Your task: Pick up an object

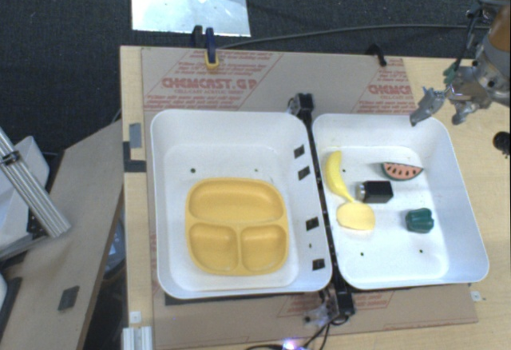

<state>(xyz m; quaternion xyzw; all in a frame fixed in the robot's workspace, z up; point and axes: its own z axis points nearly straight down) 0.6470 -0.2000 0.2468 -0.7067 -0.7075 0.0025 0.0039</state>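
The right bin (459,204) holds a yellow banana (334,175), a pale yellow rounded piece (356,217), a small black block (374,191), a watermelon slice (402,171) and a dark green object (419,220). My gripper (444,109) hangs above the bin's far right corner, well clear of all of them. Its two fingers are spread apart and nothing sits between them.
The left bin (172,180) carries a yellow divided plate (237,225). A black clip row (307,173) runs along the seam between the bins. A blue clamp (210,45) stands at the bench's far edge, with a cable behind it.
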